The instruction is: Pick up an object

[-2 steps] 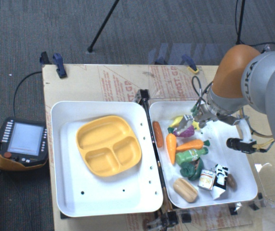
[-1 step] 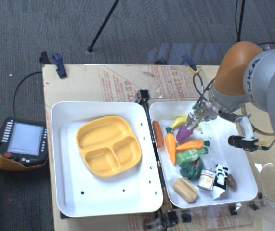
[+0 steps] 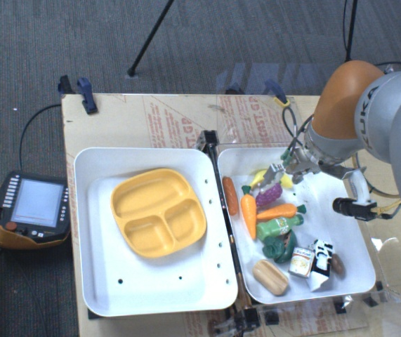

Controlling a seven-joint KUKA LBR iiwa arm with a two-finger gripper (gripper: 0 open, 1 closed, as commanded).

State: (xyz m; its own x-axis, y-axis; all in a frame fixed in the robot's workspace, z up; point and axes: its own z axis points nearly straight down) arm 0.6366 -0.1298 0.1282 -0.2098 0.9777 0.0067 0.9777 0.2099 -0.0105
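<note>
The right bin holds a heap of toy food. Along its left side lie a red-brown sausage and an orange carrot. Near them are purple grapes, a yellow piece, a second carrot, a green bottle and a dark green vegetable. Toward the front sit a bread roll, a small can and a black-and-white carton. My gripper hangs low at the bin's back, just above the yellow piece and the grapes.
The left bin holds a yellow divided plate. A black clamp sits between the bins at the back. A teach pendant lies on the floor to the left. The arm's body looms over the right bin's back corner.
</note>
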